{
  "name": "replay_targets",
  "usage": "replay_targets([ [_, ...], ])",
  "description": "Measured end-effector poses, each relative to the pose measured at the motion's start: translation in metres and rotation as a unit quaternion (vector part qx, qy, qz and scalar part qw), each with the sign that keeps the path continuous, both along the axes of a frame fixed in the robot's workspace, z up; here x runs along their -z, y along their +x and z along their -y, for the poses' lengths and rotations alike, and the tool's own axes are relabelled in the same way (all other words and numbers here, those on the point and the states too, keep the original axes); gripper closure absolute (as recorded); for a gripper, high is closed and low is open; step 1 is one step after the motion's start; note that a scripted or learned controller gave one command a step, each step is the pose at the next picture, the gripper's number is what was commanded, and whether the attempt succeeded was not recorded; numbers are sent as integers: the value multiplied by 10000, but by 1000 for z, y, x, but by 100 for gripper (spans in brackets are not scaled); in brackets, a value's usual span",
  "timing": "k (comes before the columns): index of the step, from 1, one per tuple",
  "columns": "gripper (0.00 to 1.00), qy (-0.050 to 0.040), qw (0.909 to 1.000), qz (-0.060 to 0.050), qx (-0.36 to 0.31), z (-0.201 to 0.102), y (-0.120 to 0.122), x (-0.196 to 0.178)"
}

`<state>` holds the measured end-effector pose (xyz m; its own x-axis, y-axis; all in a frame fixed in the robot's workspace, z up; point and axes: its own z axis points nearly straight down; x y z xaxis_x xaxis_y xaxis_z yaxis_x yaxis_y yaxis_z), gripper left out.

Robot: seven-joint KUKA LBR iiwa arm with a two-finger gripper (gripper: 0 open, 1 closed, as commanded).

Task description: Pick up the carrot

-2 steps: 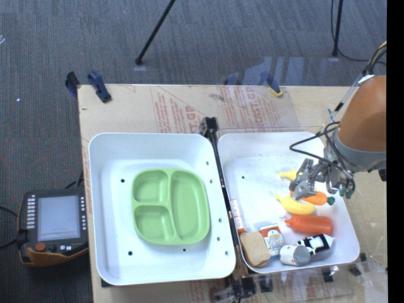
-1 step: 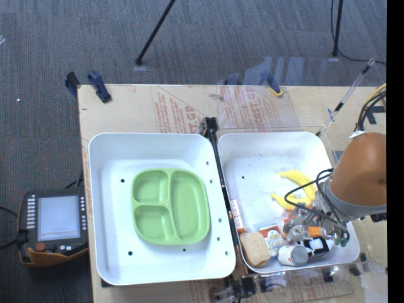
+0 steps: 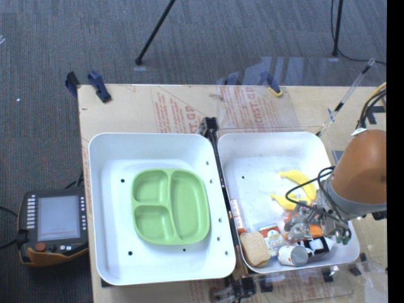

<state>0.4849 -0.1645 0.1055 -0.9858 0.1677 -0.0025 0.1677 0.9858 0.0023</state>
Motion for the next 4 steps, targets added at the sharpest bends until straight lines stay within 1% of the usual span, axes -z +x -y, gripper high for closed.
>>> replay_targets([
  [1, 100, 5, 9920, -27, 1259, -40, -9, -17],
  [2, 100, 5, 9752, -8, 2212, -109, -7, -82],
  [3, 100, -11, 9830, 8, 1833, -46, -7, -141],
  [4, 100, 3, 9668, -16, 2555, -134, -8, -156],
])
